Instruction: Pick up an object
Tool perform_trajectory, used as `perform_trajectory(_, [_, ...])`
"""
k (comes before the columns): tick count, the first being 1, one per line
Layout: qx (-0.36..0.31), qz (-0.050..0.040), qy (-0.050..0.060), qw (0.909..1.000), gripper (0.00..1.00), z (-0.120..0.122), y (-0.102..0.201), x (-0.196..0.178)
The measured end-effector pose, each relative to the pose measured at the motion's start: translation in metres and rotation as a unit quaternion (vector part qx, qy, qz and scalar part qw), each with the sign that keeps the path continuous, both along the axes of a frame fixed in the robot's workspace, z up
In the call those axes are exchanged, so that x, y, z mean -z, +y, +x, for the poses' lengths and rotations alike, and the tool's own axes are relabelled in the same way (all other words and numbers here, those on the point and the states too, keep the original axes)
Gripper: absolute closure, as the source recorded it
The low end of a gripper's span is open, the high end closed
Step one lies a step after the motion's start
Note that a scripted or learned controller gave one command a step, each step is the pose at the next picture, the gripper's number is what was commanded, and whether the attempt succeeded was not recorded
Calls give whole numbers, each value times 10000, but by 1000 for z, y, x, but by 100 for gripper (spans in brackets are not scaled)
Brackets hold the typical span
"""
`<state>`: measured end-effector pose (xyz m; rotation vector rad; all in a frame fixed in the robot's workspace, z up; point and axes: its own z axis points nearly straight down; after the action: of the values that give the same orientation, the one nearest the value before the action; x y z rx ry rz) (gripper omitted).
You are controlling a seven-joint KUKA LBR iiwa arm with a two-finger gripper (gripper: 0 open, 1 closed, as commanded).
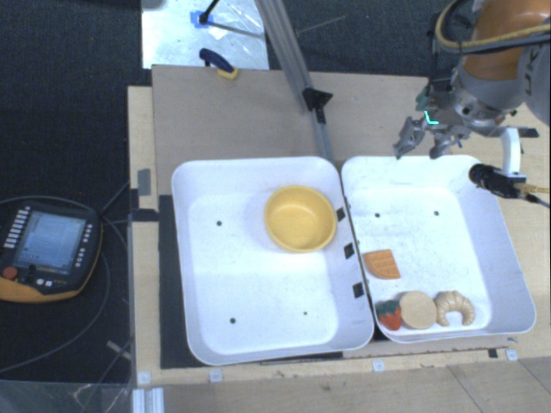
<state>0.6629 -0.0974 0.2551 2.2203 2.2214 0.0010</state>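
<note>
i saw the gripper (422, 144) above the right bin's (508, 256) far rim, metal fingers spread, nothing between them. the croissant (455, 307) lay curved and glossy in that bin's near corner, touching a round flat biscuit (418, 310).

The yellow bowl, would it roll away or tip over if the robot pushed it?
Probably not: the yellow bowl sits upright on the left bin's flat floor, so it should slide. It looks like light plastic, likely stiff.
</note>
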Motion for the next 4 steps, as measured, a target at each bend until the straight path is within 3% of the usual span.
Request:
perform_trajectory(1, [0,0,0,10000,0,0,0,0])
perform_trajectory(4, [0,2,21,10000,0,7,8,160])
